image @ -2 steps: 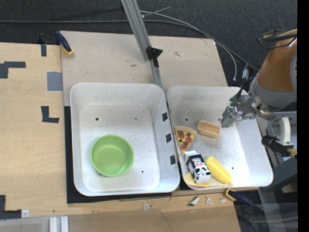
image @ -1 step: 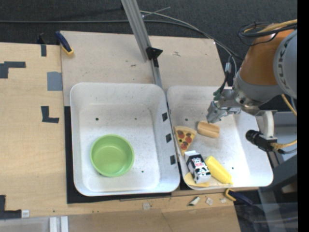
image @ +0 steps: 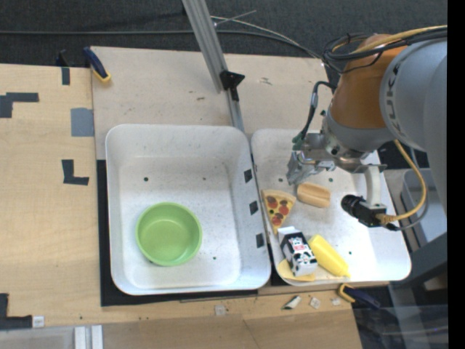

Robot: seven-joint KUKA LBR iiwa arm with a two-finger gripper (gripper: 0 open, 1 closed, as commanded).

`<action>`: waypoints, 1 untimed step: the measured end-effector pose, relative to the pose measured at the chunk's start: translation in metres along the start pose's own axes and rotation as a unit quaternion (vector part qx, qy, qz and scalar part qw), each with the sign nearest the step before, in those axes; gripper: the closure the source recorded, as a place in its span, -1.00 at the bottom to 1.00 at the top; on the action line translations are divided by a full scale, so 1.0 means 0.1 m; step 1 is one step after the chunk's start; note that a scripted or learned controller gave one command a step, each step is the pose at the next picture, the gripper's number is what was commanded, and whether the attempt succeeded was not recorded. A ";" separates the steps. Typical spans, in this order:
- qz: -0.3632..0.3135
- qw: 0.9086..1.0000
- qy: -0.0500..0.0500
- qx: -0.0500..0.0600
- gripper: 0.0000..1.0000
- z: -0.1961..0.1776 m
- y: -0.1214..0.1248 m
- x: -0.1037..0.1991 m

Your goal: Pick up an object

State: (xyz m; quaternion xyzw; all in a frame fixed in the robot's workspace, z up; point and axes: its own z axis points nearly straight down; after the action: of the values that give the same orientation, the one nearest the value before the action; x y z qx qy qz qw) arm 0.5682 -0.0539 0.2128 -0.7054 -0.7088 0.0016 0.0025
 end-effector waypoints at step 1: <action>-0.001 1.000 0.001 -0.002 1.00 -0.11 0.01 0.53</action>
State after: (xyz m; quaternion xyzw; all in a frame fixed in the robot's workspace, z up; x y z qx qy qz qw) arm 0.5694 -0.0007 0.2238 -0.7046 -0.7096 0.0000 0.0019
